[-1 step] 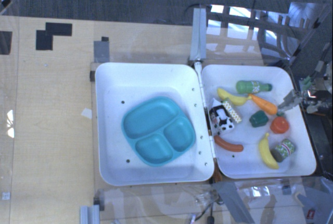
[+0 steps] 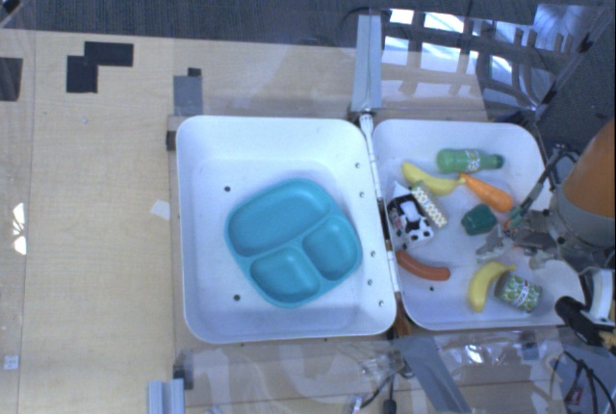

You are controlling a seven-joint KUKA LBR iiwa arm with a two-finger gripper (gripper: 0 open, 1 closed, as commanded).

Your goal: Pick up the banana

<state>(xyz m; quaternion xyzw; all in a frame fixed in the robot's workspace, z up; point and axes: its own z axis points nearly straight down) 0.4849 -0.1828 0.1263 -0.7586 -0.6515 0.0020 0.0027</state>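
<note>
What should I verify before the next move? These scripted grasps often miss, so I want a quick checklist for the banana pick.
1. Target in view: two bananas lie in the right bin, one near the green bottle, one near the front. Ok.
2. Which is meant: cannot tell.
3. Gripper position: low over the right bin, just above the front banana. Ok.
4. Banana between the jaws: not ok, none seen there.
5. Crowding: a can touches the front banana. Not ok.
6. Jaws open or shut: cannot tell.

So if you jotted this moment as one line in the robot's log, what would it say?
task: pick up banana | gripper: low over right bin, beside lower banana | second banana further back | nothing visibly held | left bin: blue plate
</note>
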